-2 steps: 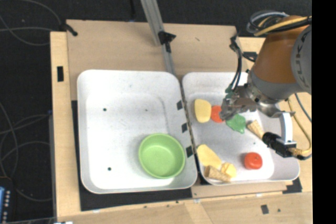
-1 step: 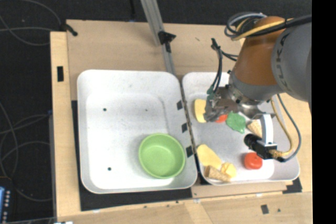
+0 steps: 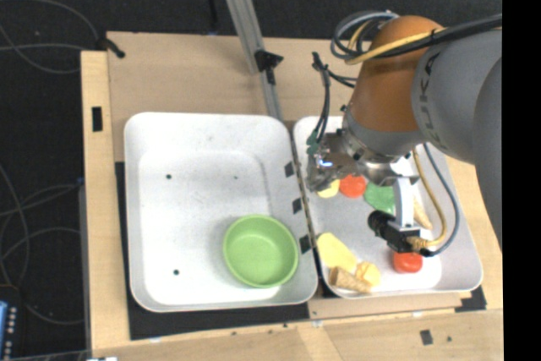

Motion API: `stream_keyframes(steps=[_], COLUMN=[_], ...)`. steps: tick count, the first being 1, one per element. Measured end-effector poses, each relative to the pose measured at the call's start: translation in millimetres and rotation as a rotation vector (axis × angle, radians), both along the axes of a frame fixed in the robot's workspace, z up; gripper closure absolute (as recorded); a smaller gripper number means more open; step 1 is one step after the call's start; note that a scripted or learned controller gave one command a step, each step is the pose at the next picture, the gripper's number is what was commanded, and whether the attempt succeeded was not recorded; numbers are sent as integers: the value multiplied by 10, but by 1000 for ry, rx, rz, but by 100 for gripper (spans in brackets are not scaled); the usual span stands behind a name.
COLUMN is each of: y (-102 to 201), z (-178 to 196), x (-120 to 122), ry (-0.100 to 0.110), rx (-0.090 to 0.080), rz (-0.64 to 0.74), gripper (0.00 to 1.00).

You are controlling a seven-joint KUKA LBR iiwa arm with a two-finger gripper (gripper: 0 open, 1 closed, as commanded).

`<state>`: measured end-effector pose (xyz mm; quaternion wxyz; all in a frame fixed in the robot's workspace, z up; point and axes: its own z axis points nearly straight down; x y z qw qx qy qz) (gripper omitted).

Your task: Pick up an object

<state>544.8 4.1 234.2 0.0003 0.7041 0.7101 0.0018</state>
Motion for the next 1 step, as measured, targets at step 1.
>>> stream_keyframes(steps=[1], y=[640], z=[26], x=[-43], ry=[2], rx=[1], rz=[2], gripper=[100])
